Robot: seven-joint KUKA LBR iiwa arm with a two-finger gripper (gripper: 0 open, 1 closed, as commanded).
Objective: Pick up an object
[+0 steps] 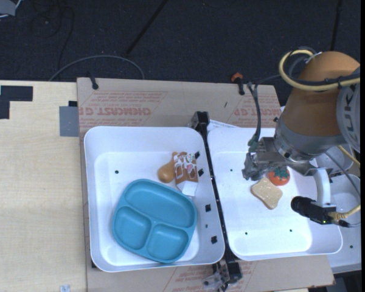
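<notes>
**Gripper low in right bin, nothing visibly held**

Left bin: blue divided plate lying flat, front half. Behind it, touching its back edge, a brown-and-white packet with a small orange-brown lump on its left.

Cardboard sheet under the bins has mirrored red print, unreadable.

Right bin: gripper down near the floor; jaw state: cannot tell. Just right of it, a tan toast-shaped piece and a small orange-red toy, touching each other.
</notes>
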